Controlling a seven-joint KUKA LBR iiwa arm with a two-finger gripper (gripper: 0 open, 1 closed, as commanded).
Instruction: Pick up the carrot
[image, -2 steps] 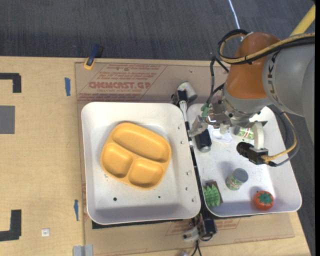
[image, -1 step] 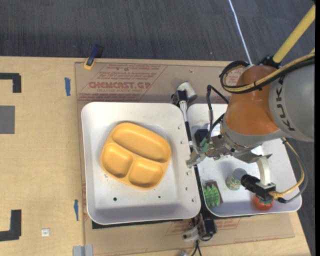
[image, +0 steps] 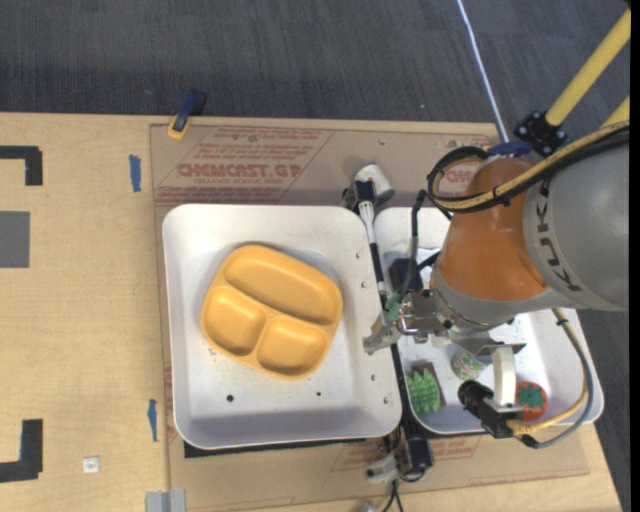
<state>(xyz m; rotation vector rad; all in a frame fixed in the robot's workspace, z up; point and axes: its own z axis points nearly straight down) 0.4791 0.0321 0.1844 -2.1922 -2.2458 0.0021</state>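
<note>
A small orange-red thing with a green top (image: 531, 398), which may be the carrot, lies near the front right corner of the right bin (image: 580, 360), partly hidden by robot hardware. My gripper (image: 392, 325) hangs low over the ridge between the two bins, well to the left of that thing. The wide orange wrist band above it hides much of the right bin.
A yellow divided plate (image: 270, 308) lies in the left bin (image: 190, 300). In the right bin, a green ridged piece (image: 424, 388) sits at the front left and a pale round thing (image: 467, 363) beside it. A white-and-black fitting (image: 369, 188) stands behind the bins.
</note>
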